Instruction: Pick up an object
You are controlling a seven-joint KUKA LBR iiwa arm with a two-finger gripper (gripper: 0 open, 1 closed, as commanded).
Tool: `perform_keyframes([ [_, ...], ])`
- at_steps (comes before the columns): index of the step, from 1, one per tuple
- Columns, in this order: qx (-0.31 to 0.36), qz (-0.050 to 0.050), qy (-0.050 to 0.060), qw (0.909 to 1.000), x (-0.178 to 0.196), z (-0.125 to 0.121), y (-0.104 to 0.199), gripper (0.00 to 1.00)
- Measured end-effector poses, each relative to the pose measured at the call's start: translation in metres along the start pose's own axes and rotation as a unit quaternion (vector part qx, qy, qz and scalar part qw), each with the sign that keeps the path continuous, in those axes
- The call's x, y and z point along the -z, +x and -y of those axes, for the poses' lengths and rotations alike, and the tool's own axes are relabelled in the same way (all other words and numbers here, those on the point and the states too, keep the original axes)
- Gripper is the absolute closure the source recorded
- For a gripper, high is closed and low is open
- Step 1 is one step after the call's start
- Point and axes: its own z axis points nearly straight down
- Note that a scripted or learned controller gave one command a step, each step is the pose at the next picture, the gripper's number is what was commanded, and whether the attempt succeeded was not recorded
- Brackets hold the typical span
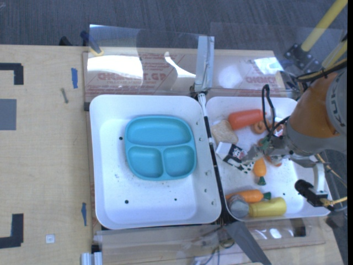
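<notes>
Arm: it reaches in over the right bin [242, 105], orange band bulking large above the wrist.
Gripper: the gripper [267, 151] sits low in the middle of the right bin, among the small toys; whether its grip is wide or narrow I cannot tell, the wrist hides it.
Orange piece: a small orange piece [260, 170] lies just beside the gripper, on the side nearer the bin's front rim.
Black-and-white piece: a speckled black-and-white piece [238, 157] lies near the gripper, toward the left bin [110, 115].
Red-orange cylinder: the red-orange cylinder [245, 118] rests toward the right bin's back wall, a tan lump [224, 131] just beside it.
Front rim: a yellow bottle [268, 207] lies on its side along the right bin's front, a toy carrot [252, 195] touching it.
Left bin: a blue divided plate [160, 148] sits in its middle.
</notes>
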Motion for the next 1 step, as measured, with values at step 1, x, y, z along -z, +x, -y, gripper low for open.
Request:
perform_keyframes([
  [1, -0.060, 0.002, 0.000, 0.9982, -0.0003, -0.0030, 0.0050, 0.00],
])
